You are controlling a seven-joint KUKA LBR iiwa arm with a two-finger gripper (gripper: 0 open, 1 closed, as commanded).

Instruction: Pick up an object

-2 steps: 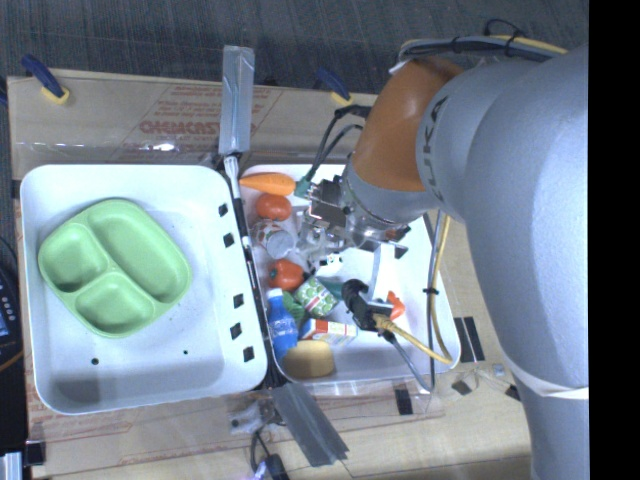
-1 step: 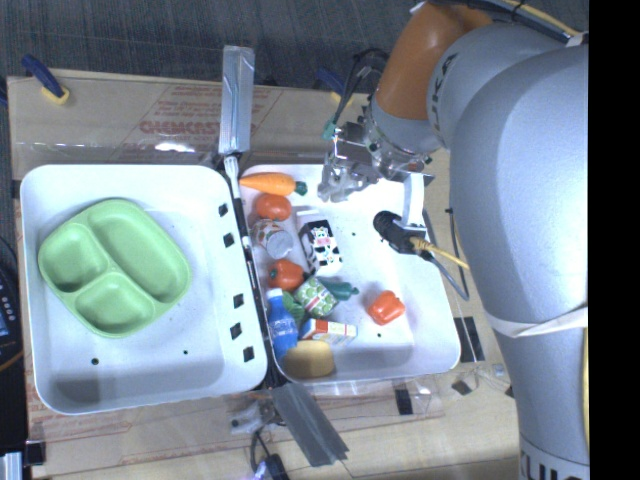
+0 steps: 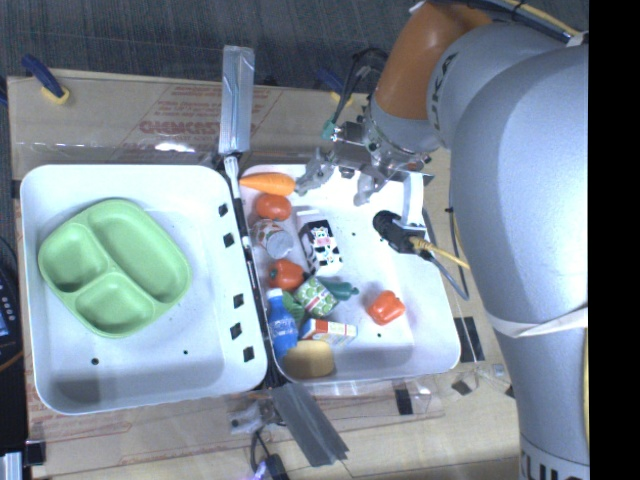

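1. Crowding is the main risk: the right bin (image 3: 430,313) is packed along its left wall, so a descending claw (image 3: 342,180) could land on two things at once and lift neither.
2. Claw hangs open and empty over the bin's far end, just right of the carrot (image 3: 268,182).
3. Nearest targets: carrot and tomato (image 3: 272,206), both tight against the bin's left wall, which could block a finger.
4. Milk carton (image 3: 320,247) lies mid-bin; red pepper (image 3: 386,308) sits apart, easiest to reach.
5. Green plate (image 3: 113,265) lies in the left bin (image 3: 60,388), left of the right bin.
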